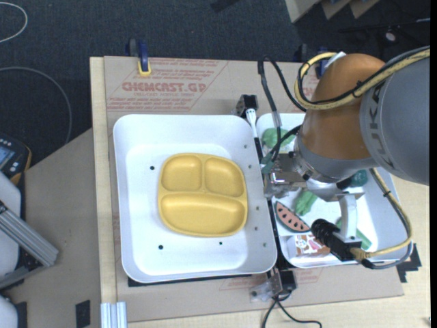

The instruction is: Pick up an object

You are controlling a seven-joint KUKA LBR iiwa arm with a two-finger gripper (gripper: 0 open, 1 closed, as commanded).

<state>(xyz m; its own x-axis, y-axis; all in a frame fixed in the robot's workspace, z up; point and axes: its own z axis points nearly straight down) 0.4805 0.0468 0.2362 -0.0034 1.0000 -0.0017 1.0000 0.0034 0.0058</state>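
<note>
A yellow divided plate lies in the middle of the left white bin. The right bin holds several small toys: a watermelon slice, a red and white piece, and green pieces partly hidden by the arm. My gripper hangs low over the right bin's left side, just above the green pieces and the watermelon slice. The big orange and grey wrist covers most of what lies under it.
A brown cardboard sheet lies behind the bins, with a blue and yellow clamp at its back edge. Black cables run over the right bin's far end. Grey hardware stands off the bench's left side.
</note>
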